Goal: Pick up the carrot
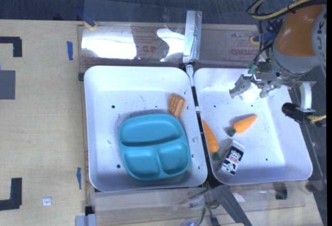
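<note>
Two fingers [239,86] spread apart, nothing between them; tips above the white floor of the right bin [290,165], toward its 12 o'clock wall. Gripper [252,88] at the end of the grey arm [303,38], orange band above the wrist, entering from 3 o'clock with yellow and black cables looped overhead at 1 o'clock.

Carrot [244,124] flat on the right bin floor, at 6 o'clock of the gripper and apart from it: orange body pointing toward 2 o'clock, green top toward 8 o'clock. Not touched by either finger.

Second orange piece [210,138] at 9 o'clock of the carrot, lying along the left wall of the right bin, long axis running roughly 11 to 5 o'clock. Small black-and-white carton [232,159] at 7 o'clock of the carrot, near the bin's 6 o'clock wall, just beside the lower end of the orange piece.

Left bin [98,116] alongside at 9 o'clock, sharing the central divider. Inside: blue sectioned plate [154,145] with three compartments, occupying the 6 o'clock half. Tan waffle-textured piece [176,104] at 1 o'clock of the plate, touching or just beside its rim, close to the divider.

Clear reflective panel [135,43] behind both bins at 12 o'clock. Light wooden bench [36,131] at 9 o'clock, marked with black and blue tape.
</note>
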